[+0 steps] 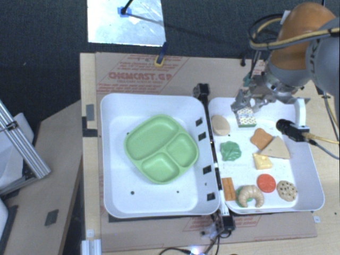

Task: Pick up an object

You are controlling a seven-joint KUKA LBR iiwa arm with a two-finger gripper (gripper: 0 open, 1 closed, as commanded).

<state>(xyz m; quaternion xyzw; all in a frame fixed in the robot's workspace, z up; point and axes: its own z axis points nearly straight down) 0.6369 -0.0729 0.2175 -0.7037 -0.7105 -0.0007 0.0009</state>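
A: Checkered block [246, 117] is, I think, the thing that the program wants to take. It lies in the right bin [307, 166], near the far edge, beside the beige oval piece [220, 125].

B: And the gripper [247, 101]?

A: It hangs just above the block, at the far end of that bin. I cannot tell if it is apart or together, because the wrist hides the tips. I do not see the block between them, so I would not say that it is held.

B: Why are all the toy foods on one side?

A: Probably so the arm picks from one bin. The broccoli [230, 151], the croissant [250, 195] and the cookie [287, 190] lie apart from each other, which leaves room around each. The left bin [117, 195] holds the green divided plate [161, 149].
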